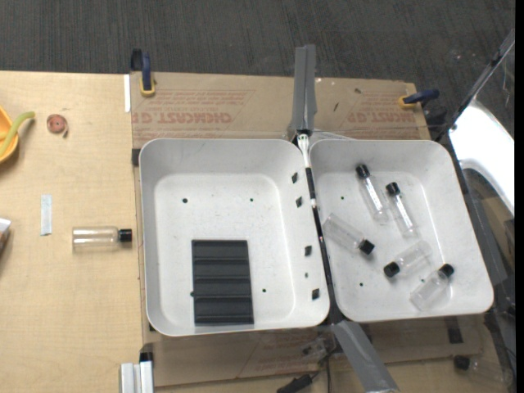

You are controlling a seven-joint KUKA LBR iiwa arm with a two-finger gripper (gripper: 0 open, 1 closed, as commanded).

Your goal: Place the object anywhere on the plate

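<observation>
I cannot tell whether my fingers are open or closed. The things I am meant to work with lie in the right bin (458, 178): five clear vials with black caps, loosely scattered. Two lie near its middle, one vial (368, 188) and its neighbour (399, 205) just beside it, both with caps pointing to the far edge. A third vial (350, 234) lies slantwise near the bin's left wall. A fourth (407, 259) and a fifth (431, 285) lie toward the near right corner.

The plate (220, 282), black and ribbed, lies flat in the left bin (164, 170), against its near edge and a little left of centre; nothing rests on it. Both bins are white and speckled, with small dark holes in the floors. A grey metal bar (304, 88) runs up from the seam between them.

Under the bins is a brown cardboard sheet (246, 109), held at its far corners by a blue clamp (144, 72) and another clamp (417, 99). Its red print sits upside down from here; it seems to read "CHEMCAST GP", repeated.

On the pale wooden desk (74, 301), left of the bins, a sixth vial (100, 236) lies on its side, cap toward the left bin. Further off are a small white strip (46, 215), a reddish disc (56, 123) and, at the desk's left edge, a yellow object (8, 133) cut off by the frame. Beyond the desk's far edge is dark grey floor (246, 15).
</observation>
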